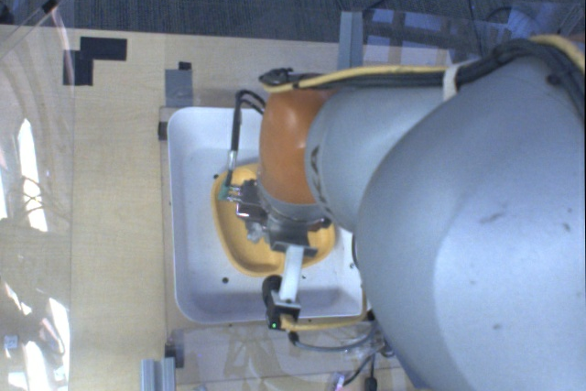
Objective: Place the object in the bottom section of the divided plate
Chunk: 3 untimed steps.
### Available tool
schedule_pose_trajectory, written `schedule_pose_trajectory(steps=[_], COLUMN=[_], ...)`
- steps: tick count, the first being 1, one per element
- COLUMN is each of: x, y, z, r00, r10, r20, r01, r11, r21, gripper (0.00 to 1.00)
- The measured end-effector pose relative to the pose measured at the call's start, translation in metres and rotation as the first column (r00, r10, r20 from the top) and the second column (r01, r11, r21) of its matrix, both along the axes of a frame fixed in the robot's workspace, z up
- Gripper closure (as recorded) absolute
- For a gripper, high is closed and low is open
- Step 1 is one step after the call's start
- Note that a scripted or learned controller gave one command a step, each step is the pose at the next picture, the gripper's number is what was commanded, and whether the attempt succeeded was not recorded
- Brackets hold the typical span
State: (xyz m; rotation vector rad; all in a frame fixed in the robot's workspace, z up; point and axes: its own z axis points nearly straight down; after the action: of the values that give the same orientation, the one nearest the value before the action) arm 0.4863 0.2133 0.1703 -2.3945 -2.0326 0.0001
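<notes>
Because the arm [439,197] covers most of the middle and right of the frame, little of the plate [240,259] can be seen: a yellow crescent of rim shows at centre, curving from about the wrist's upper left down and round beneath it. Its dividers and sections are hidden under the wrist, so which section is which cannot be told. The object to be placed cannot be made out anywhere; if it lies on the plate or under the arm, it is covered.

Directly over the plate sits the gripper [275,233], seen from above as a grey, cluttered wrist block below the orange band [286,156]. Its fingers point down and away from the camera, hidden by the block itself, so I cannot tell how far apart they stand or whether anything is between them. A white bar [291,275] sticks out from the block toward the lower edge of the frame, ending in a small dark part with a green light.

Around the plate lies the white bin [197,197], its left wall and lower left corner plain, its right side lost behind the arm. The second bin is wholly covered. A yellow cable [385,78] runs along the top of the arm. The tan bench [101,197] fills the left of the frame, partly glazed by reflections on a clear panel.
</notes>
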Motion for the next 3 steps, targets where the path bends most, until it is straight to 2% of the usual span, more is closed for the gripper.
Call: schedule_pose_trajectory(steps=[1, 2, 3], x=[0.123, 0.033, 0.037], y=[-0.057, 0.022, -0.068], z=[0.038, 0.033, 0.054], r00=[0.851, 0.789, 0.798], r10=[-0.526, -0.615, -0.602], r20=[0.002, -0.001, 0.000], r01=[0.526, 0.615, 0.602], r11=[0.851, 0.789, 0.798], r21=[0.000, 0.000, 0.001], gripper=[1.00, 1.00, 1.00])
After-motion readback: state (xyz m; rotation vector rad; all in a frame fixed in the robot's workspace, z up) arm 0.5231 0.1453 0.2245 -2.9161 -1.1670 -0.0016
